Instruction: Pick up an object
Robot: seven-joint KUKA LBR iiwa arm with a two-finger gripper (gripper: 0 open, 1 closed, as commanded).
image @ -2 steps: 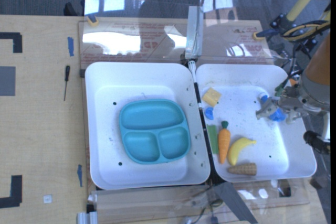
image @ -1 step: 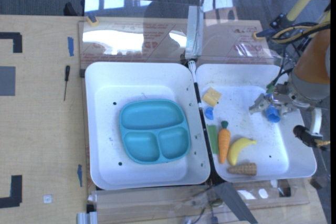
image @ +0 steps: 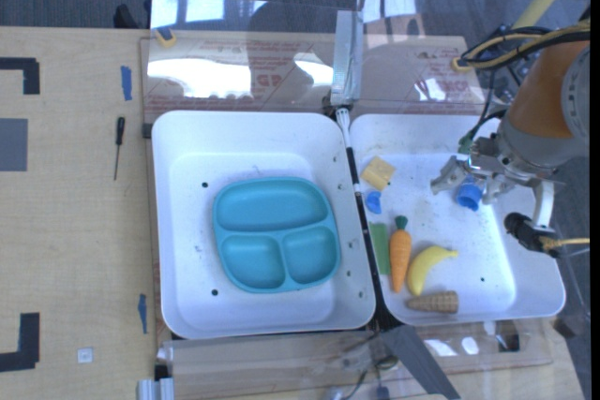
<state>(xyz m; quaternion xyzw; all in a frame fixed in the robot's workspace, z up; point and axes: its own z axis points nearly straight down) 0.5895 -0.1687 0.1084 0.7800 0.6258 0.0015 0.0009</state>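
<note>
Faint reddish printed lines across the clear panels [image: 281, 70] behind the two white bins [image: 178, 145], too blurred and washed out by glare to read. No legible word, number, brand or sign elsewhere: none on the teal divided tray [image: 277, 234], none on the toy food in the right bin [image: 525, 286], none on the wooden surface [image: 66, 201].
</note>
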